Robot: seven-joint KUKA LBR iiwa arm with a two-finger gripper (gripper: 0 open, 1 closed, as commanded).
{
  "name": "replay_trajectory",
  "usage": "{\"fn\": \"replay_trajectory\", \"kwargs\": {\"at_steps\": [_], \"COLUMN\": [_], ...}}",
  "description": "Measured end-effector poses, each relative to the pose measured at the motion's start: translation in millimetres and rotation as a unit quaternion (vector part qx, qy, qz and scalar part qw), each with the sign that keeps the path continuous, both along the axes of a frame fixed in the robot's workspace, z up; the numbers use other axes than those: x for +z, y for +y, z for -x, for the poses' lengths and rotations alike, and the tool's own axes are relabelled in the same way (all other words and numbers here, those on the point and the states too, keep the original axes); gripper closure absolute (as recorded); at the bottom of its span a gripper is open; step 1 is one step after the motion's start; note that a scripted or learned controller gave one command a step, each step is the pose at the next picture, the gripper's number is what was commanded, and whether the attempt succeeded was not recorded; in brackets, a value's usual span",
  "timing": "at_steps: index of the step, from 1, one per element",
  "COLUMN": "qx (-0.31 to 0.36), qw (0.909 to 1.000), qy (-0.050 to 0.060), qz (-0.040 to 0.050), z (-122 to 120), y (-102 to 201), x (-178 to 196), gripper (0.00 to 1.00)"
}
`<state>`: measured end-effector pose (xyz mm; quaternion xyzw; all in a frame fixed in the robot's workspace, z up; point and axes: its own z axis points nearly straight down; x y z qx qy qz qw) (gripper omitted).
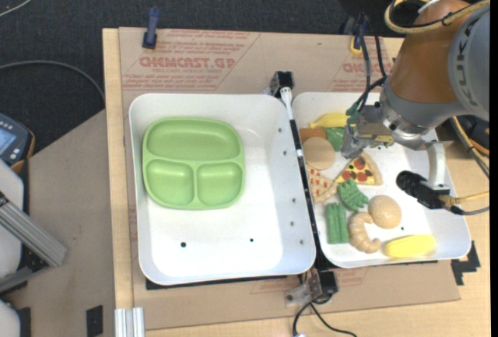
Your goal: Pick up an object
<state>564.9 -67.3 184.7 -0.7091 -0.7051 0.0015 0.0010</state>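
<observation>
The right bin (455,230) holds several toy foods. Among them are a brown bun (317,152), a pizza slice (361,171), a yellow piece (330,120) at the back, and green vegetables (352,195). A beige round piece (384,211), a croissant (362,233) and a yellow piece (410,247) lie at the front. My gripper (352,145) reaches down into the bin's back half, just above the pizza slice and right of the bun. Nothing shows between its tips.
A green divided plate (193,164) lies in the left bin (226,258). A ridge with black clips separates the two bins. The arm's orange band and grey wrist hang over the right bin's back right corner.
</observation>
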Motion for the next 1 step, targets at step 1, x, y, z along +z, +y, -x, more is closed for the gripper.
{"fn": "replay_trajectory", "kwargs": {"at_steps": [1], "qx": [0.007], "qw": [1.0000], "qy": [0.000], "qz": [-0.0028], "z": [10.4], "y": [84.7], "x": [1.9], "gripper": [1.00]}}
